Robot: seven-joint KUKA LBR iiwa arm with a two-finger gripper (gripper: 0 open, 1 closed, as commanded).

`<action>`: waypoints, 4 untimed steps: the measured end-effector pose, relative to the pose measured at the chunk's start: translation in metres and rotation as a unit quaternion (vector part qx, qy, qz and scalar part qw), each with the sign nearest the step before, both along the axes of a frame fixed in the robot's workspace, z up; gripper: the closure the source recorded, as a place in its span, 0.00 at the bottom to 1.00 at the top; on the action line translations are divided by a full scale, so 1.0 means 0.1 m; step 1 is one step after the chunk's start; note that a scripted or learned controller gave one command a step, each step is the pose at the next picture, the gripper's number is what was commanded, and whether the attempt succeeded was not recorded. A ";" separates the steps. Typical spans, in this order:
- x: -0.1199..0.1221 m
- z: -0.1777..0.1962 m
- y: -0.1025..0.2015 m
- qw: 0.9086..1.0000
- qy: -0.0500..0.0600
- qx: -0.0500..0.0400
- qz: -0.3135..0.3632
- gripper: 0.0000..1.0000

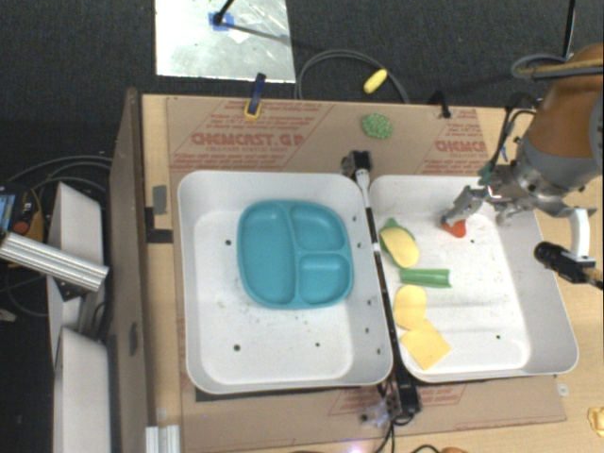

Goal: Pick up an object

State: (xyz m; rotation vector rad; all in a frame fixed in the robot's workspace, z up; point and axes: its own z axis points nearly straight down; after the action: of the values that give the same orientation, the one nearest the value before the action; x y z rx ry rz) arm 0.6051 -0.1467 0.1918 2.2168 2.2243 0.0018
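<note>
Currently — step: reaching for a pick, nothing lifted.
Gripper (462, 210): at right bin's (543, 333) 12 o'clock; grip state unclear.
Red piece (457, 226): directly beneath it.
Other items: yellow pieces (404, 248), 9 o'clock.
Next: descend, clamp, lift.

I work in a robotics lab: my bench (189, 130) is topped with printed cardboard and two white bins (217, 347), loose cables (57, 173) trail over dark carpet (66, 55), and a metal plate (222, 26) lies beyond.
</note>
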 end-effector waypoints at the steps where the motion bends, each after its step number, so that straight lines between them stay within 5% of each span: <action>1: 0.65 -1.12 -0.02 1.000 -0.001 0.000 0.002 0.00; 2: 0.65 -0.95 -0.04 1.000 -0.002 -0.001 0.002 1.00; 3: 0.65 -0.95 -0.03 1.000 -0.002 -0.001 0.003 0.00; 4: 0.00 -1.08 0.38 1.000 0.003 0.001 -0.001 0.00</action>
State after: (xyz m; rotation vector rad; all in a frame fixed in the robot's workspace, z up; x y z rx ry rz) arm 0.6056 -0.1089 0.0838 2.2231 2.2257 -0.0026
